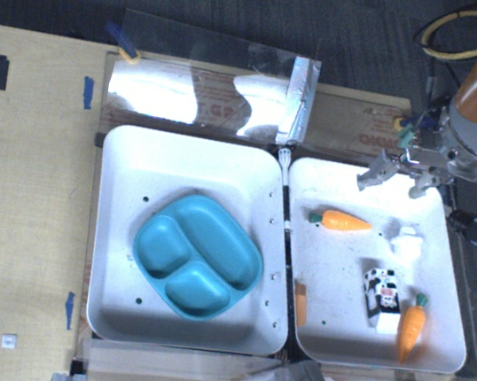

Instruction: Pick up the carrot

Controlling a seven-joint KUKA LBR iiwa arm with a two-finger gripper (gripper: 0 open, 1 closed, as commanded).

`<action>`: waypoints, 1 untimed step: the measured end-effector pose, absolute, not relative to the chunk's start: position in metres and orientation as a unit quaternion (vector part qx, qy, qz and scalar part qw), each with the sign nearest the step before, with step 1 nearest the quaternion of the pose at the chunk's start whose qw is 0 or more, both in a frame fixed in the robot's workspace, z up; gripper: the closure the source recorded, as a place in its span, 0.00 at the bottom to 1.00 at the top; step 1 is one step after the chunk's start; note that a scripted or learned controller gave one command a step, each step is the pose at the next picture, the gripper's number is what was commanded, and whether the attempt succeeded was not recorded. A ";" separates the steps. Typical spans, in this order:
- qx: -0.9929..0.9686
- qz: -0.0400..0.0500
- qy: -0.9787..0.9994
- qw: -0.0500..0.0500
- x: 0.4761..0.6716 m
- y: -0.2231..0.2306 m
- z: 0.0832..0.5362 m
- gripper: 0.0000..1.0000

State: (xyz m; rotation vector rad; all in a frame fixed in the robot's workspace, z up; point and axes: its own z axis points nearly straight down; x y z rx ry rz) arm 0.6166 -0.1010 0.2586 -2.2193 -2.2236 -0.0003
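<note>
Two carrots lie in the right bin (323,338). One carrot (345,221) rests sideways near the bin's back, its green top pointing left. The other carrot (412,328) lies near the front right corner with its green top toward the back. My gripper (397,178) hangs over the bin's back edge, behind and to the right of the sideways carrot. Its two fingers are spread apart with nothing between them.
A blue divided plate (199,254) sits in the left bin (130,168). A black-and-white cow toy (381,293) and a small white object (407,241) lie in the right bin, between the two carrots. A thin orange stick (300,302) lies along the right bin's left wall.
</note>
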 end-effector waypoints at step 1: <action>-0.625 0.002 -0.780 0.003 0.612 -0.095 0.116 0.00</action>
